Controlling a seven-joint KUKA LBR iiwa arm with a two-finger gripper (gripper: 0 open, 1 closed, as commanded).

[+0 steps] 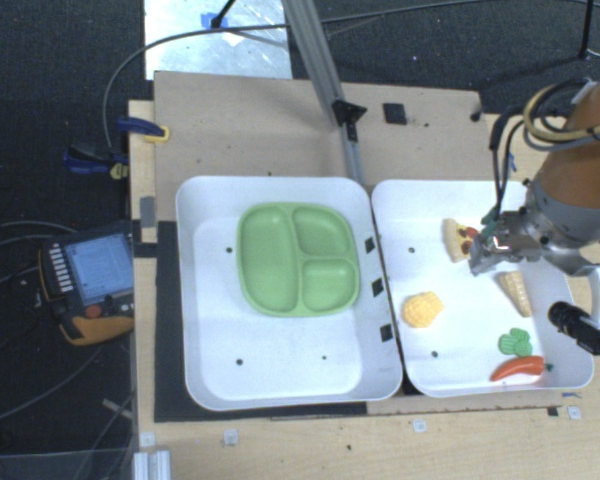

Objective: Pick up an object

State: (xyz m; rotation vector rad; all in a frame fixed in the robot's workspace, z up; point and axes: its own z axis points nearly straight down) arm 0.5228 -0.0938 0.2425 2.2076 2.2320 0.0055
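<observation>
Saw two shallow white bins side by side on a brown bench. In the left white bin [210, 368] lay a light green plastic plate with three sections [299, 259], nothing on it. In the right white bin [410, 368] lay small toy foods: a round yellow bumpy piece [422, 309] near the left wall, a pale slice with red dots [458, 239] near the top, a cream cone-shaped piece [516, 291] in the middle, a green leafy piece [515, 343] and a red-orange sausage-like piece [518, 369] touching near the front. Hung low over the right bin, the grey gripper [490, 253], just beside the slice and just above the cone. Could not tell whether clenched or released. Nothing seen held.
</observation>
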